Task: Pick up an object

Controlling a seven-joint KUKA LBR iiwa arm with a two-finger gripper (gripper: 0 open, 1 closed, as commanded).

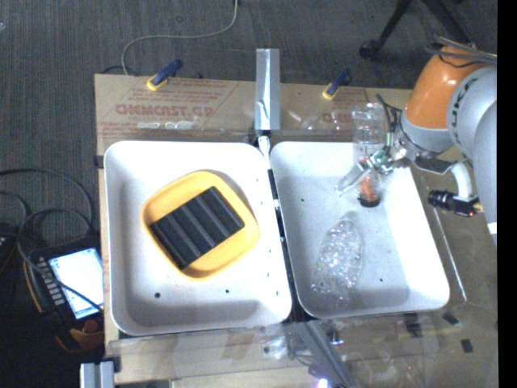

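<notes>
The two white bins take up most of the bench, the left bin [121, 241] in the left half of the frame and the right bin [420, 249] just beside it at centre right, their rims touching along the middle. Next in size, the grey arm [452, 103] with its orange band comes in from the upper right corner and bends down toward the top of the right bin. In the left bin lies a yellow tray [166, 208] with a black ribbed insert [198, 225], tilted on the diagonal and filling much of the floor. In the lower middle of the right bin rests a clear crinkled plastic piece [339, 253], hard to read against the white. Smallest of all, the gripper [370, 186] hangs over the upper part of the right bin, apart from that clear piece, which lies below it in the frame. From where I stand, the job looks barely begun, nothing is lifted, and the clear piece seems the nearest candidate. To do it well I'd guess the arm should shift down the frame until it sits squarely over the piece, descend straight, and close across its narrow width, since crinkly plastic will likely flex and slip. As for the fingers, they blur into clear glare and I cannot tell how wide they stand or whether they touch anything
</notes>
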